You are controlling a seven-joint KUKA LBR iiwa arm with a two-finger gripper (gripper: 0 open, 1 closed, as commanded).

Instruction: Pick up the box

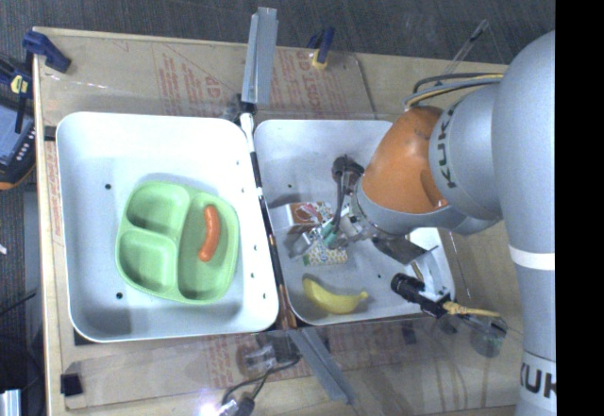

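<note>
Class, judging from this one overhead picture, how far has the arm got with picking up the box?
Done: the arm has reached into the right bin, its end effector low over the box. In hand: closing in on the box; a grasp isn't visible. Left: gripping and lifting, as the box appears to lie on the bin floor above the banana.

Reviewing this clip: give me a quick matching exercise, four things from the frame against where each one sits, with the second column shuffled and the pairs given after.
Things:
1. hot dog
2. banana
3. green tray
4. gripper

Places:
A. near edge of the right bin
B. in a compartment of the green tray
C. over the box in the middle of the right bin
D. on the floor of the left bin

Pairs: 1-B, 2-A, 3-D, 4-C
</note>
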